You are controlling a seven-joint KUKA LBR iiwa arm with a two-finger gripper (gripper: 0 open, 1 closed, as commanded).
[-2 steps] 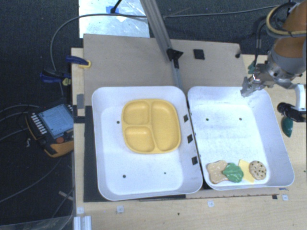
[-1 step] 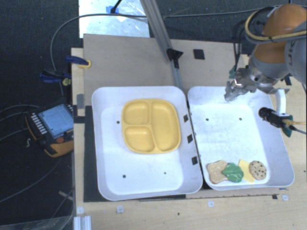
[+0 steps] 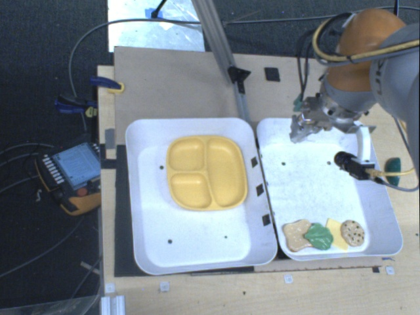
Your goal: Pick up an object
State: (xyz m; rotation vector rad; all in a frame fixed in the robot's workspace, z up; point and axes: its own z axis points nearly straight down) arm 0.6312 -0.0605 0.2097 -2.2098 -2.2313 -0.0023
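Note:
Several small food items lie along the near edge of the right bin (image 3: pixel 308 189): a tan bone-shaped biscuit (image 3: pixel 296 234), a green leafy piece (image 3: pixel 319 236), a yellow wedge (image 3: pixel 336 231) and a round chocolate-chip cookie (image 3: pixel 352 232). My gripper (image 3: pixel 301 129) hangs over the far left corner of that bin, well away from the food. Nothing shows between its fingers.
A yellow three-compartment plate (image 3: pixel 207 172) sits in the left bin (image 3: pixel 151 222). A slanted metal pole (image 3: pixel 216 38) crosses behind the bins. Cables and a handheld controller (image 3: pixel 69 172) lie off the bench at left.

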